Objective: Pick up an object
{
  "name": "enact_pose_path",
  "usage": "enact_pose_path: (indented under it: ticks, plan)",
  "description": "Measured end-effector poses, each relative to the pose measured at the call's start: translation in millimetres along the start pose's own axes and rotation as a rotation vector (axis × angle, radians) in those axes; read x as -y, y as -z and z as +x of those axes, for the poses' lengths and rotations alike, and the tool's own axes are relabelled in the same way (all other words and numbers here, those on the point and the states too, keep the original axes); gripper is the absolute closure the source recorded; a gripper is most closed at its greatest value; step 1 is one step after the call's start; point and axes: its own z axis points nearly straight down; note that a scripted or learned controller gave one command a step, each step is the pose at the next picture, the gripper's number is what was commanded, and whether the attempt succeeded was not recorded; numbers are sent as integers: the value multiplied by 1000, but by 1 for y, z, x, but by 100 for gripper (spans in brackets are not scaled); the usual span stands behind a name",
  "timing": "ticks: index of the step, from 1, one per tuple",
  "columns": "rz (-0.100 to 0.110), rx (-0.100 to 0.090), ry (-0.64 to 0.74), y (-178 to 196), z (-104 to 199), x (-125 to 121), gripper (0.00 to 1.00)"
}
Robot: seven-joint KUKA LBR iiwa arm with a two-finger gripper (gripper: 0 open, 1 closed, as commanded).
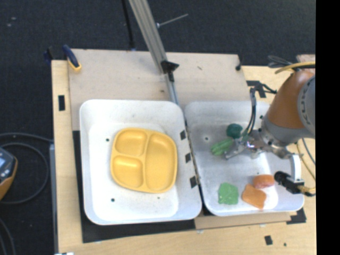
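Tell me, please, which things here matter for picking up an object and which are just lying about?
Job:
gripper
long green piece
dark green ball
green block
orange pieces
right bin

Lying about:
yellow divided plate
left bin

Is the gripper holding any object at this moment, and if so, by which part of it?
It cannot be told. The gripper is low in the right bin, right beside a green object, but no grasp is visible.

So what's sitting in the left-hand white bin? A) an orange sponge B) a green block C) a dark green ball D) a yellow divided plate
D: a yellow divided plate with three compartments lies in the left bin; the green and orange pieces lie in the right bin.
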Motion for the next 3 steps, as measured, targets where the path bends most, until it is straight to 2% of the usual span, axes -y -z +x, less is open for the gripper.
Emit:
enact_pose_path:
  ticks: [1, 3]
  plan:
    - [-5, -1, -1, 14, 0, -2, 100]
    - [-5, 1, 3, 124, -10, 10, 100]
